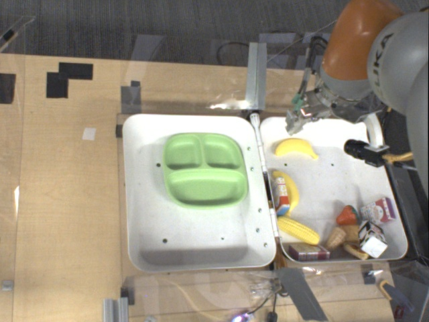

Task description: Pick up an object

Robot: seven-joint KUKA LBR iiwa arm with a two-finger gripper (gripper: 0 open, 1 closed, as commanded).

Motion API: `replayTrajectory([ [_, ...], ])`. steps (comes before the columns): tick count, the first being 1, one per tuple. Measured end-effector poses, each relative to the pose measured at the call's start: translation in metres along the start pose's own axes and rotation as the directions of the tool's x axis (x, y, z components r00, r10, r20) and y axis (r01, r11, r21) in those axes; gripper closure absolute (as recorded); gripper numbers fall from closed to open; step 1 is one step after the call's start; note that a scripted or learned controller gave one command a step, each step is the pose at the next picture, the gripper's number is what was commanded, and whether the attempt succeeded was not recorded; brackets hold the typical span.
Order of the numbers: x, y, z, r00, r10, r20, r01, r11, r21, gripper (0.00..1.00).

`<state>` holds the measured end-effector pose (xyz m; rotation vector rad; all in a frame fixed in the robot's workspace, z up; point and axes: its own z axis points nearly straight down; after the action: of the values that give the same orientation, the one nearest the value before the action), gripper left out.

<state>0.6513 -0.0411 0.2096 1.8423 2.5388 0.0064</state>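
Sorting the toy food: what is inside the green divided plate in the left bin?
The green divided plate shows three bare compartments with nothing in them. The bin floor under the plate is covered.

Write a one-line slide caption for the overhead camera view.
Gripper poised above a banana in the right bin; green divided plate in the left bin.

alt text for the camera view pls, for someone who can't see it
A grey robot arm with an orange band reaches in from the right, its end effector hovering above a banana in the right white bin, which also holds corn and other small items. The left bin holds a green divided plate.
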Motion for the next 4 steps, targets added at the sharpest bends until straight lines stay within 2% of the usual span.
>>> replayTrajectory([
  [1,0.0,0.0,0.0,1.0,0.0,0.0,0.0,1.0,0.0,0.0],
  [2,-0.075,-0.008,0.052,0.998,-0.064,0.0,0.064,0.998,0.002,0.0],
  [3,-0.054,-0.027,0.12,1.0,0.009,0.004,-0.009,1.0,-0.006,0.0],
  [4,-0.053,-0.024,0.108,1.0,0.007,0.002,-0.007,1.0,-0.012,1.0],
])
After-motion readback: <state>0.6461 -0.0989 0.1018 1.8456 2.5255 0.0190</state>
